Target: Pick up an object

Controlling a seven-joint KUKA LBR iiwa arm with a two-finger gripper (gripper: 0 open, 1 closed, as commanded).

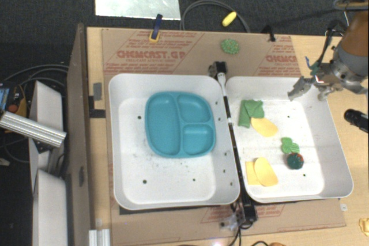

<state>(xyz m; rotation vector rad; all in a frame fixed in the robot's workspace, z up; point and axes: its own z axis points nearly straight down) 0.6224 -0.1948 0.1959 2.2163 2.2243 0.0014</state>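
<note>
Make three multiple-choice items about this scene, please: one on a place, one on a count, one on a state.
1. Where does the blue divided plate lie?
A. In the left bin
B. In the right bin
C. On the cardboard behind the bins

2. How many compartments does the plate have?
A. Two
B. Three
C. Five

3. How is the gripper placed?
A. Pressed on the plate
B. Above the right bin's far right corner, apart from the objects
C. Over the left bin

Key:
1 A: the plate sits in the middle of the left bin.
2 B: its ridges mark three sections.
3 B: it hangs by the rim, away from the green cloth and the yellow pieces.
</note>
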